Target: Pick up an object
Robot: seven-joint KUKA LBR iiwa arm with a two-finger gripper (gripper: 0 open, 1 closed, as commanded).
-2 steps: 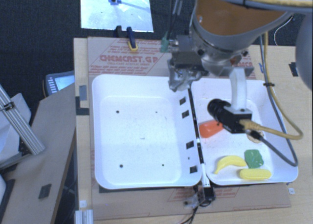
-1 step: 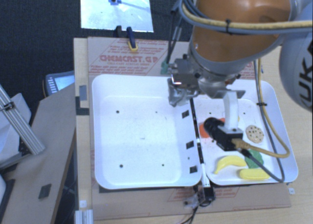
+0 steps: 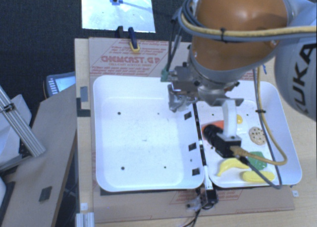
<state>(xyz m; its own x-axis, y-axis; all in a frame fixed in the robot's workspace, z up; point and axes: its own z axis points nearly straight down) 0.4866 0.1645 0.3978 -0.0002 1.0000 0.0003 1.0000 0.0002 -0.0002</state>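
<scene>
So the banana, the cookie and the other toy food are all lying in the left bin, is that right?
Not quite. The camera view shows the banana, the cookie and the other toy food lying in the right bin, under the arm, not the left bin.

You have two bins side by side, left bin (image 3: 138, 137), right bin (image 3: 285, 137) holding a cookie (image 3: 256, 135), a banana (image 3: 231, 166) in front of it, arm (image 3: 237, 28) hanging over their shared edge.
</scene>
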